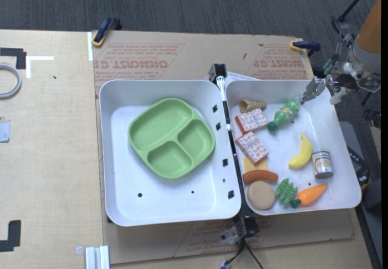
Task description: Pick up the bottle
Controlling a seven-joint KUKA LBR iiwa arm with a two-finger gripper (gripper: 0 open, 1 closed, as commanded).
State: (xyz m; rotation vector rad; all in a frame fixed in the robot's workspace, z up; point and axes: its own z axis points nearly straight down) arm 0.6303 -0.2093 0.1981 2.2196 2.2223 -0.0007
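Where the rim [315,82] curves, tool [320,87] beside bottle [284,115]

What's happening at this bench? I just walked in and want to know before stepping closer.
A grey robot arm is going for the green bottle, which lies tilted near the back of the right bin among toy food: a banana, a small can, a carrot and two red-and-white cartons. The gripper sits at the bin's back right rim, apart from the bottle, holding nothing visible. The left bin holds a green divided plate.
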